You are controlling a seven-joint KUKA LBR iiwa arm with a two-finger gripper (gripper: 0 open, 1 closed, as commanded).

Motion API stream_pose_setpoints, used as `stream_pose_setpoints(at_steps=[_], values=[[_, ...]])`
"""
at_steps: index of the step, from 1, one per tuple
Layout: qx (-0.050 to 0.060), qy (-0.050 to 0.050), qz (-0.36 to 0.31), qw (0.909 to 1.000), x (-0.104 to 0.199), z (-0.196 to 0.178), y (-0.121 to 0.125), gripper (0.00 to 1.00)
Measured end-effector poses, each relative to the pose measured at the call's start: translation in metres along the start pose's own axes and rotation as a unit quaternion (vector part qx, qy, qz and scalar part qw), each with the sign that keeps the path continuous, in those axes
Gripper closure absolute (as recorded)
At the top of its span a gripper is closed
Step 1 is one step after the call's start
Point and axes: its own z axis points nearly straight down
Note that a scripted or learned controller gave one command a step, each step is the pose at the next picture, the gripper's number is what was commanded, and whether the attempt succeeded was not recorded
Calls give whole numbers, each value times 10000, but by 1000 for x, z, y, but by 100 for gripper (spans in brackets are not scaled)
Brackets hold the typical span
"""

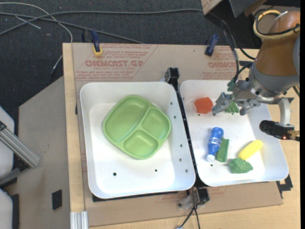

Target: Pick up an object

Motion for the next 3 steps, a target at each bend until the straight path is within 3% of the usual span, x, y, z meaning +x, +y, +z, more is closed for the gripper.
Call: stream_pose_setpoints(at_steps=[1,3], values=[[-60,-7,-12,10000,0,-6,2,0],[-29,3,-14,10000,5,97,3,0]])
